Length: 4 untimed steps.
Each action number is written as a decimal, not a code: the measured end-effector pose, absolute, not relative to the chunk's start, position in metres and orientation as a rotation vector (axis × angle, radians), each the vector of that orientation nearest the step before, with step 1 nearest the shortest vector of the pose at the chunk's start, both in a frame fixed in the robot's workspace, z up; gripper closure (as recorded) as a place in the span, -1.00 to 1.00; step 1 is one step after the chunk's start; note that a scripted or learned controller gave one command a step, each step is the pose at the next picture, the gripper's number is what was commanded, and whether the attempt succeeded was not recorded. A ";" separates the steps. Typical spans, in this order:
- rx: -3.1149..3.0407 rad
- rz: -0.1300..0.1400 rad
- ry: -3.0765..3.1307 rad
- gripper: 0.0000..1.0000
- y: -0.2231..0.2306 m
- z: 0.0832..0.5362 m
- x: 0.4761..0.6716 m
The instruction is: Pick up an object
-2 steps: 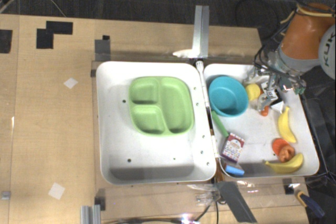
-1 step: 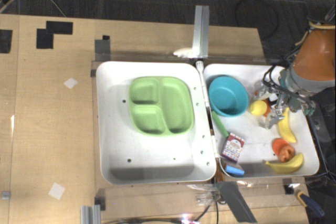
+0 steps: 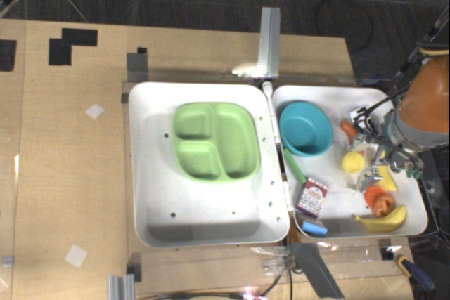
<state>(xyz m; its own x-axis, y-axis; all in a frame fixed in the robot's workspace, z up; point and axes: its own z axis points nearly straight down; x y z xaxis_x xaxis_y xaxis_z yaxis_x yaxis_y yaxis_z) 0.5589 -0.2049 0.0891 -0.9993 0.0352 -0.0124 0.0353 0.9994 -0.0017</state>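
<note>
So, quick rundown of the bench:

Left bin: the white bin (image 3: 151, 151) on the left has a green divided tray (image 3: 214, 140) sitting roughly in its middle, three compartments facing up.

Right bin: the other white bin (image 3: 337, 91) is the busy one, all the small stuff is in here.

Bowl: a teal bowl (image 3: 305, 127) sits upright at the bin's far-left corner, right beside the divider between the bins.

Yellow ball: a small yellow ball-ish thing (image 3: 353, 162) lies near the middle of the right bin, just beside the gripper.

Banana: a banana (image 3: 385, 218) lies along the near-right corner, with a red-orange fruit (image 3: 380, 201) touching its top side.

Carton: a small purple and white carton (image 3: 311, 197) lies tilted near the left wall, with a blue piece (image 3: 314, 227) just below it by the near edge.

Green stick: a thin green strip (image 3: 293, 168) runs diagonally between bowl and carton.

Arm: the grey arm with the orange band (image 3: 425, 98) comes in from the right, over the bin's right side.

Gripper: the gripper (image 3: 374, 164) is down low in the right bin, between the yellow ball and the right wall. Honestly can't tell if it's released or clenched, too much cable and metal clutter there, and I can't make out anything held.
</note>
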 end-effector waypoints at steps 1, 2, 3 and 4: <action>0.231 -0.003 3.118 -1.00 -0.204 0.089 0.535; 0.214 -0.004 3.117 -1.00 -0.168 0.090 0.509; 0.104 -0.007 3.118 -1.00 -0.169 0.091 0.494; -0.072 -0.011 3.120 -1.00 -0.142 0.091 0.493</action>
<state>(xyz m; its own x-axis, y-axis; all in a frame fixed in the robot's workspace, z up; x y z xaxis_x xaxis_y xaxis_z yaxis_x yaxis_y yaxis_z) 0.4932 -0.1418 0.0911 -0.9987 -0.0459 -0.0202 -0.0458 0.9989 -0.0073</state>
